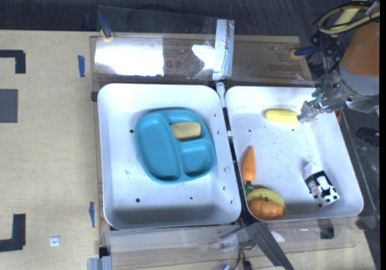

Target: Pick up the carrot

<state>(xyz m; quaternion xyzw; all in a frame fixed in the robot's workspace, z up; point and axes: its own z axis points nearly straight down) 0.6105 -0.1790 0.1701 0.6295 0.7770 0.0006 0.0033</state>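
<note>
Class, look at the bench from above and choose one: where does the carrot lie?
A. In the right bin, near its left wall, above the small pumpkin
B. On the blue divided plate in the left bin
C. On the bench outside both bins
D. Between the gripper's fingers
A: the carrot lies in the right bin near its left wall, just above the small pumpkin.

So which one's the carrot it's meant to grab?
Look in the right-hand white bin, along its left wall. The carrot is the slim orange cone there, its tip pointing up the picture. Just below it sit rounder toys, a yellow banana and an orange fruit.
</note>
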